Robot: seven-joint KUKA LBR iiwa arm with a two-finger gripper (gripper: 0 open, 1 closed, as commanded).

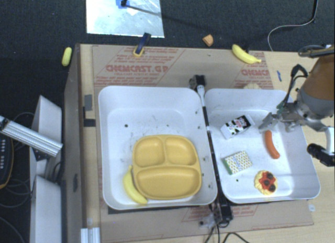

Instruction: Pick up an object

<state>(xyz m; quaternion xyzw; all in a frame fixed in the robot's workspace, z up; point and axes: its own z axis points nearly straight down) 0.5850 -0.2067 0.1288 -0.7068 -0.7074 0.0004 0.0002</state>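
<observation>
The gripper [276,121] sits at the right of the frame, over the right bin [306,155], with the grey arm [316,98] and its orange band reaching in from the frame's edge. Whether it is released or clenched I cannot tell: the metal parts at its tip blur together against the white floor. Nothing visibly sits in its grasp.

Just below the tip lies the sausage [271,144], orange-red, slanting down toward the lower right; tip and sausage look very close, but contact cannot be judged from this slant. To the left of the gripper is a small carton [236,126], black and white. Below that lies a green-patterned block [236,162], and at the lower right of the bin a toy pizza [266,181] with dark toppings.

The left bin [112,132] holds a yellow divided tray [166,166] with a banana [131,187] tucked against its lower left edge. Another banana [245,54] lies on the bench at upper right, outside both bins.

As for progress, every object appears to rest on a bin floor, so the pick looks not yet done. The sausage seems the likeliest target; closing on it and lifting remain.

The arm's upper links are cut off by the frame's right edge.
</observation>
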